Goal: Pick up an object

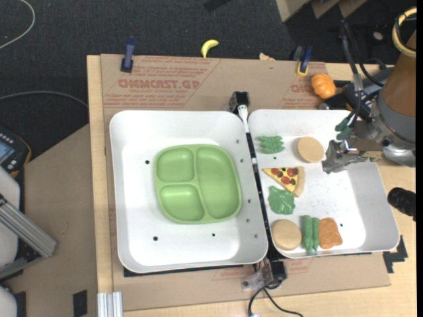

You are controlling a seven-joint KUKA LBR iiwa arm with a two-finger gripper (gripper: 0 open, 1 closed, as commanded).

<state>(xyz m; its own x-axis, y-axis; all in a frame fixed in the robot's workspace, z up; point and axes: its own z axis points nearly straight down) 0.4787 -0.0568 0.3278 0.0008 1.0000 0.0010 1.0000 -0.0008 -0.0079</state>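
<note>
Gripper point(335, 158) near right bin point(370, 210) rim

bench point(165, 88) | two white bins point(132, 177) | orange thing point(323, 85), perhaps fruit

Pizza slice point(286, 176), round cookie point(309, 149), green leaf point(281, 201), flat in right bin point(370, 203)

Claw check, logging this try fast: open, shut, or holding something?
Claw: cannot be told; it hangs over the right bin, beside the round cookie.
</note>
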